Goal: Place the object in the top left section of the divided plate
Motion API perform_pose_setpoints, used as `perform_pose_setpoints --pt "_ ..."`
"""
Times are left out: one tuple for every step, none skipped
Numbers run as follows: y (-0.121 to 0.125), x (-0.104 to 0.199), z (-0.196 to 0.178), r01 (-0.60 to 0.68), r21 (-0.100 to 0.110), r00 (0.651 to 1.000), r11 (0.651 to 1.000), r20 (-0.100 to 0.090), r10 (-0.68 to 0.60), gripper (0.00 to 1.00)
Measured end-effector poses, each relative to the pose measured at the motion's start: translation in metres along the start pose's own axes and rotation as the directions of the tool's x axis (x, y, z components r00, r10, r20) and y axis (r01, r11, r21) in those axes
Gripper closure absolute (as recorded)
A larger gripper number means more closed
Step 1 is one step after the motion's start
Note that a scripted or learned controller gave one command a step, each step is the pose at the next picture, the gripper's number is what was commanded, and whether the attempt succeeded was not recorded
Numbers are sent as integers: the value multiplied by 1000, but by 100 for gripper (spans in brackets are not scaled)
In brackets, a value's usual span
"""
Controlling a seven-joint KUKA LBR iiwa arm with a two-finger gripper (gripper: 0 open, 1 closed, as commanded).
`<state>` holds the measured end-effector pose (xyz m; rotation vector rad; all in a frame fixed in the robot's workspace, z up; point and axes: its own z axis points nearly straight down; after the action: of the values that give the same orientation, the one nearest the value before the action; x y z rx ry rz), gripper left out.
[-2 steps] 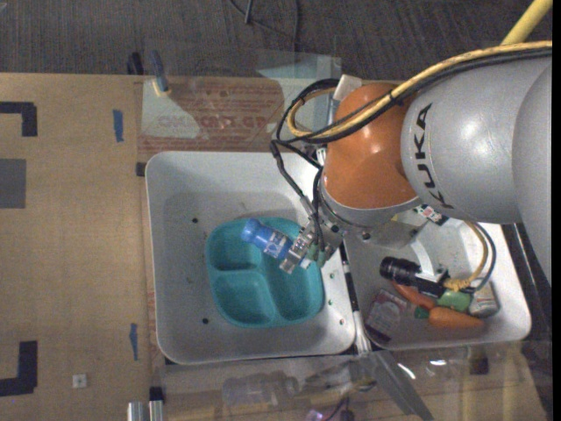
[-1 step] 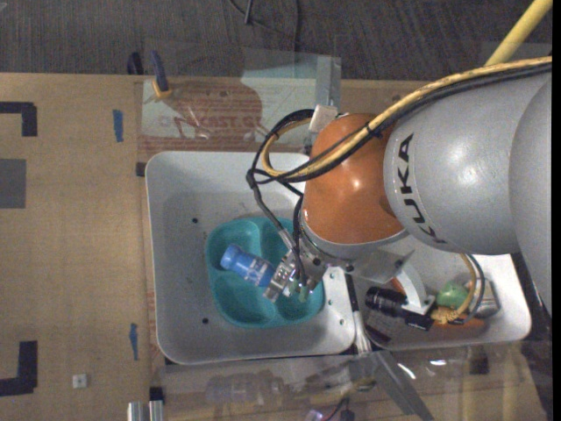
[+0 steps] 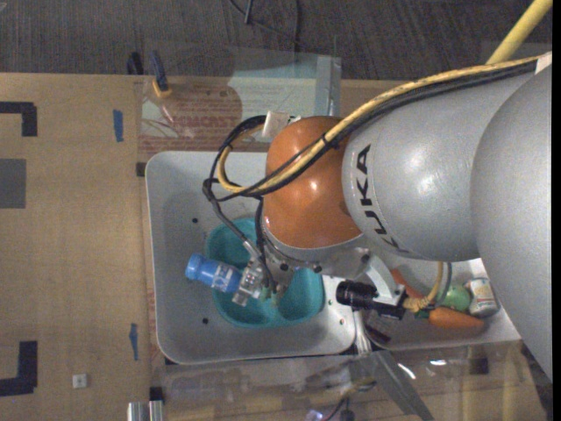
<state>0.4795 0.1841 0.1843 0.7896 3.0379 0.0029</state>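
Note:
A teal divided plate [image 3: 302,301] lies in the left white bin [image 3: 175,209], mostly hidden under the arm's orange wrist band. A blue bottle-like object [image 3: 209,270] lies over the plate's left rim, with its lighter end pointing toward the gripper. The gripper [image 3: 252,284] hangs below the wrist, low over the plate's left part and right at the object's inner end. From this angle I cannot tell whether it is touching the object. The plate's dividers are mostly covered by the arm.
The right bin holds an orange carrot [image 3: 456,320], a green item [image 3: 454,298] and a small white container [image 3: 480,295]. A black cylinder [image 3: 361,295] sticks out from the arm near the wall between the bins. Cardboard bench surface [image 3: 70,235] lies to the left.

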Motion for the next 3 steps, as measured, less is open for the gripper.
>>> perform_pose_setpoints --pt "31 17 -10 56 -1 998 998 0 -56 100" --pt "35 18 -53 133 -1 991 991 1 -133 100" --pt "13 7 -48 199 2 980 980 -2 -199 100"
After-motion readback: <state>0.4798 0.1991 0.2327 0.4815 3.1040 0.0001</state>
